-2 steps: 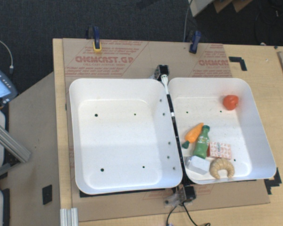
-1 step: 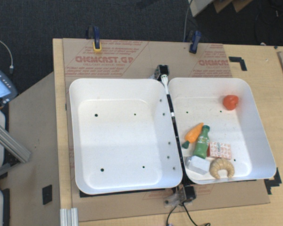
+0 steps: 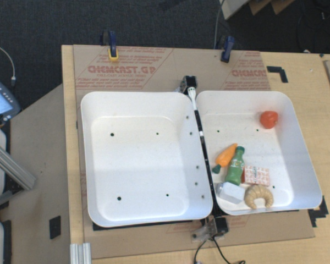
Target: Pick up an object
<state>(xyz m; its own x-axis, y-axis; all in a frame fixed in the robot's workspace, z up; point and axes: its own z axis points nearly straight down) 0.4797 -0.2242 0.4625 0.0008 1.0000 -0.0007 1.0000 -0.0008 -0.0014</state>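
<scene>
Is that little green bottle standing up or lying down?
Lying down. The green bottle rests lengthwise on the right bin floor, beside the carrot.

Two white bins sit on a tan board printed with red lettering, each bin floor dotted with small black spots. Around a green bottle with a darker green cap lie an orange carrot on its left, a red tomato well above to the right, a white packet with a red-and-green pattern just right, a pale grey-white block below, and a golden-brown croissant below right. Blue clamps grip the board's far edge, one tipped yellow.
</scene>
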